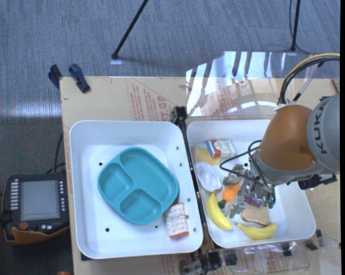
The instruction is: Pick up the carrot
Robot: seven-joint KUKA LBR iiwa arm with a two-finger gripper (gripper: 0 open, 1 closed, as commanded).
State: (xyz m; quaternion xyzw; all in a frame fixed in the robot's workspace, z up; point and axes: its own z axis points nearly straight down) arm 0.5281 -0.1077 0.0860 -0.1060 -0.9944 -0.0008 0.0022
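The carrot (231, 192) is a small orange piece with a green end, lying in the right bin (293, 225) between a white lump and a slice of toast. My gripper (234, 192) is low over it, reaching in from the right. It is open, with one finger on the far side of the carrot and the other on the near side. The carrot rests on the bin floor and the wrist hides its right end.
Close around the carrot are a banana (217, 211), a second banana (257, 230), the toast (255, 215), a white lump (208, 176) and a small carton (221, 148). The left bin (83, 234) holds a teal divided plate (138, 185) and a small packet (176, 219).
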